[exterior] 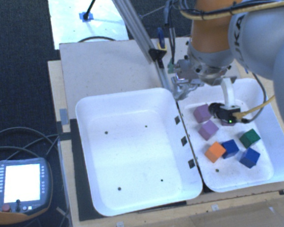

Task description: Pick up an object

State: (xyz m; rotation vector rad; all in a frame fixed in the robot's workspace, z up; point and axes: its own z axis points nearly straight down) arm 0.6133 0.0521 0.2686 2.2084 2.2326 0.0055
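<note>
- The gripper (183, 84) seems to hang over the far-left corner of the right bin (273, 174) — I can't tell whether it's apart or together.
- One purple cube (201, 113) and a second purple cube (208, 129) lie along that bin's left wall.
- An orange cube (215, 151), a blue cube (230, 148), a green cube (249, 138) and another blue cube (249, 158) sit nearer the front edge.

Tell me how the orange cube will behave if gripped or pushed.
The orange cube looks rigid and flat-faced, so it should slide, not roll. Being small, it is probably light. It seems to touch a blue cube, so a push may nudge that too.
</note>
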